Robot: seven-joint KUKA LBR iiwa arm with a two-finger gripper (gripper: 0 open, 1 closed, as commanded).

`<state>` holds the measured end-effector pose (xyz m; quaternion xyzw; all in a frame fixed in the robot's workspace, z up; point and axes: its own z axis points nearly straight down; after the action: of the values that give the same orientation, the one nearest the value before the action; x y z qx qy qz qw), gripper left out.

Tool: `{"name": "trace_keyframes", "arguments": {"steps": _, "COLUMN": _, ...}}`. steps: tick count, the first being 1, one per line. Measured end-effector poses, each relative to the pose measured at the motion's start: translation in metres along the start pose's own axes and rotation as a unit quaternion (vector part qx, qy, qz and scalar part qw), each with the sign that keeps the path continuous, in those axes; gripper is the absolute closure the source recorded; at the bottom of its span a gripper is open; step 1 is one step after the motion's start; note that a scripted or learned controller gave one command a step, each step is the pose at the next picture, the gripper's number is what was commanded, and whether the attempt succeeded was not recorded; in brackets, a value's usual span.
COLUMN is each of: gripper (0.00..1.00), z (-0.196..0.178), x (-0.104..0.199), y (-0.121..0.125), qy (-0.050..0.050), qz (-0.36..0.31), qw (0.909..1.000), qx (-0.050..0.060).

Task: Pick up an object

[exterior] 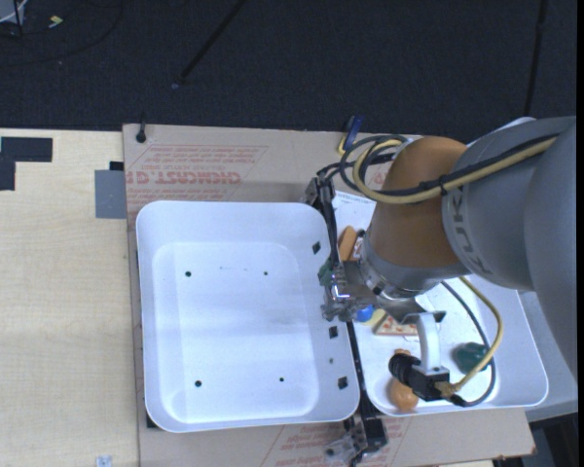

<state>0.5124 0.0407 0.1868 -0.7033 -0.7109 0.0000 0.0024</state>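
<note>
My gripper (343,298) hangs low over the left edge of the right bin (526,377), close to the wall between the two bins. The grey arm and its orange band cover most of that bin. Directly beside the gripper lies a small blue object (366,312), partly hidden. A flat tan piece with red spots (395,330) lies just right of it. An orange object (347,242) peeks out above the gripper near the bin's left wall. A green object (472,356) and a rounded orange object (401,395) rest near the front of the bin.
The left bin (175,261) stands beside the right one, with a dark divider (348,353) between them. Both sit on a brown cardboard sheet (204,168) on the pale bench. Yellow and black cables (370,154) loop around the wrist.
</note>
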Motion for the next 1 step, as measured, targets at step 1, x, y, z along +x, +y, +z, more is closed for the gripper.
{"name": "trace_keyframes", "arguments": {"steps": 1, "gripper": 1.00, "z": -0.0001, "x": 0.0284, "y": 0.0374, "qy": -0.002, "qz": 0.004, "qw": 1.0000, "qx": -0.001}}
